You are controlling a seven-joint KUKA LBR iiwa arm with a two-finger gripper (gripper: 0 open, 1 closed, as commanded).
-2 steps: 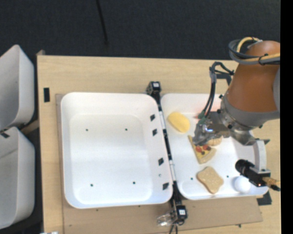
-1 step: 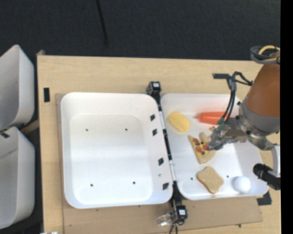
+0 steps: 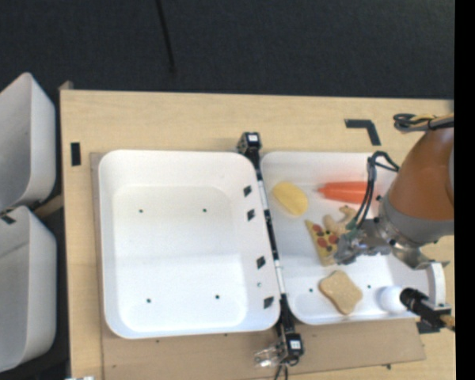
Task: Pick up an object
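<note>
Nearest the camera, along the lower edge of the right-hand shallow white plastic bin (image 3: 301, 311), lies a tan, bread-shaped slice (image 3: 340, 291), and just beside the bin's lower right corner sits a small white rounded piece (image 3: 389, 298) whose nature is too blurred to judge. Above the slice the two-finger gripper (image 3: 350, 248) of the grey arm with the orange band (image 3: 427, 184) hangs low over the bin floor, its tip at the right edge of a flat wedge of toy pizza with red and dark dots (image 3: 324, 240); whether it touches the wedge or hovers over it cannot be told, and nothing is visibly lifted (the wedge lies flat on the bin floor). A pale tan stub (image 3: 346, 212) shows just above the gripper. Farther back rest a yellow rounded lemon-like lump (image 3: 290, 198) and an orange-red carrot-shaped piece (image 3: 344, 190), both apart from the tool. The left-hand white bin (image 3: 111, 244) lies beyond the central divider. The likely target is the pizza wedge, and the risk is plain: a thin, flat piece gives little to pinch, so a closing grasp may skid over it or push it toward the bread slice. Coming down at its edge, not its middle, could also tip it or nudge the tan stub alongside.
</note>
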